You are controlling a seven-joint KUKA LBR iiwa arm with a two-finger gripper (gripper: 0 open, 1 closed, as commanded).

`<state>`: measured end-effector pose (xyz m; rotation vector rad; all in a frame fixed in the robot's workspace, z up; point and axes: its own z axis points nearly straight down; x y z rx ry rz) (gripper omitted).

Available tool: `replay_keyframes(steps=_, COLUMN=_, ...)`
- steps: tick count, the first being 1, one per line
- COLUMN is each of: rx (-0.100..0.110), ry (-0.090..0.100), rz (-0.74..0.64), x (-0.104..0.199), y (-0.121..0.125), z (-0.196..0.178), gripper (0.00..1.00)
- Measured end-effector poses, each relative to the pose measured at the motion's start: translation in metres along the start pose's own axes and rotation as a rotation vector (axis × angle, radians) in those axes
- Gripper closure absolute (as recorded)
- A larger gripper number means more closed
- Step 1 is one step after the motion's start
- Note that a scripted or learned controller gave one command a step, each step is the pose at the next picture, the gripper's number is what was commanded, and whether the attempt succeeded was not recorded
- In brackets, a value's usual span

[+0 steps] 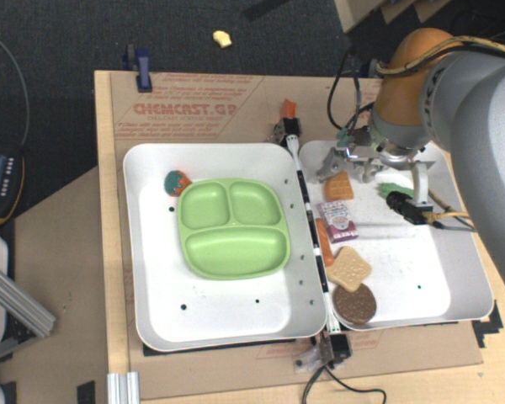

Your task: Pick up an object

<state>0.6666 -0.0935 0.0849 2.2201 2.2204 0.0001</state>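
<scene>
Jaws (359, 163) of mine hung low over the far end of the right shallow white plastic bin (421, 297), just above a small orange wafer-like block (338, 186), though whether they were spread or pressed together I could not tell from above. Near that block lay a pink-and-white wrapped packet (338, 220), a tan square cracker (350, 268) and a round dark brown cookie (354, 303), while the left bin (151, 301) held a green three-compartment plate (232, 228). To do it well, I judged, I should centre over the orange block, drop straight, and close clear of the packet.
</scene>
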Motion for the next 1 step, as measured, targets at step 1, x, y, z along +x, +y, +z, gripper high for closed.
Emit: replay_keyframes(steps=1, rx=0.003, ry=0.001, rz=0.001, x=-0.006, y=-0.0079, z=-0.0001, gripper=0.0)
